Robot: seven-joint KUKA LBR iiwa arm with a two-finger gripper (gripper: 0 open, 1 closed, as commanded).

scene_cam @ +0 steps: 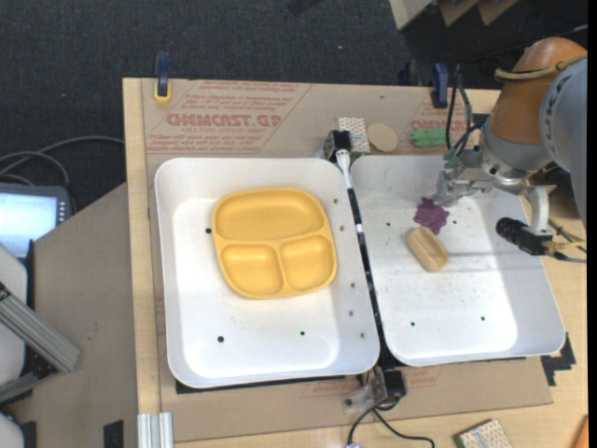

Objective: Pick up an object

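In the right bin (485, 315) a small purple object (431, 216) lies near the back, and a tan wooden block (426, 248) lies just in front of it. My gripper (449, 190) hangs low over the bin's back part, just up and right of the purple object and very close to it. Nothing shows between its fingers. The left bin (182, 278) carries a yellow divided plate (273, 242) with three compartments.
The bins meet along a ridge in the middle of the bench. Behind them on the cardboard lie a round tan disc (382, 137), a green item (429, 138) and a small patterned tag (350, 126). The arm's grey and orange body fills the upper right.
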